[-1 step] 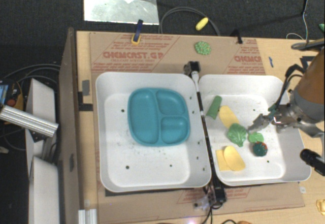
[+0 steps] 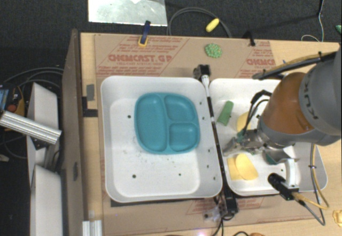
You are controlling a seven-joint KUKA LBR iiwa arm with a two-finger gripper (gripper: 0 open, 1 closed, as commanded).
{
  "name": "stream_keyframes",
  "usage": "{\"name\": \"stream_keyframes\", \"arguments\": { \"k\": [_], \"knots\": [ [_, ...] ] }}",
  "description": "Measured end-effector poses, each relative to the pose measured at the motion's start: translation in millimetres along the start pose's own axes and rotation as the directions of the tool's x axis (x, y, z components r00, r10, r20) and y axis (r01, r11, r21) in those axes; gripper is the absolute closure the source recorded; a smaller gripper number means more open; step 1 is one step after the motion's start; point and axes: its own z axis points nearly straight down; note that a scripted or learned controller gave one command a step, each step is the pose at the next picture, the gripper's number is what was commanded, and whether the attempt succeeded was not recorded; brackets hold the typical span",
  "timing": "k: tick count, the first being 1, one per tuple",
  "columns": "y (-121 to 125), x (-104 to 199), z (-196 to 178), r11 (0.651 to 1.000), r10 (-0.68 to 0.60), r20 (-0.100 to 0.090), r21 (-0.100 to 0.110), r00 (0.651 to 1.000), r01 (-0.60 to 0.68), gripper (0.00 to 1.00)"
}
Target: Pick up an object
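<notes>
In the right bin (image 2: 230,90), a green block (image 2: 225,113) lies near the left wall. A pale yellow object (image 2: 243,121) sits just right of the block, partly hidden by the arm. A larger yellow object (image 2: 242,167) rests near the bin's front left corner. My gripper (image 2: 239,143) is low in this bin, between the two yellow objects and just above the larger one. The arm's grey and orange wrist (image 2: 291,114) covers the middle of the bin.
The left bin (image 2: 115,122) holds a teal divided plate (image 2: 166,123). A ridge (image 2: 212,128) separates the two bins. On the cardboard behind the bins lie a small green disc (image 2: 213,50) and a yellow piece (image 2: 212,25). Cables hang near the arm's right side.
</notes>
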Motion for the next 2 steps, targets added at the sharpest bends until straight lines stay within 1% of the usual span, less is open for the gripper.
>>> {"name": "stream_keyframes", "arguments": {
  "k": [1, 2],
  "knots": [
    [-20, -11, -5, 1.0, 0.009, 0.002, -0.002, 1.0, -0.009, 0.0],
    [39, -28, -5, 1.0, 0.005, 0.004, -0.008, 1.0, -0.005, 0.0]
  ]
}}
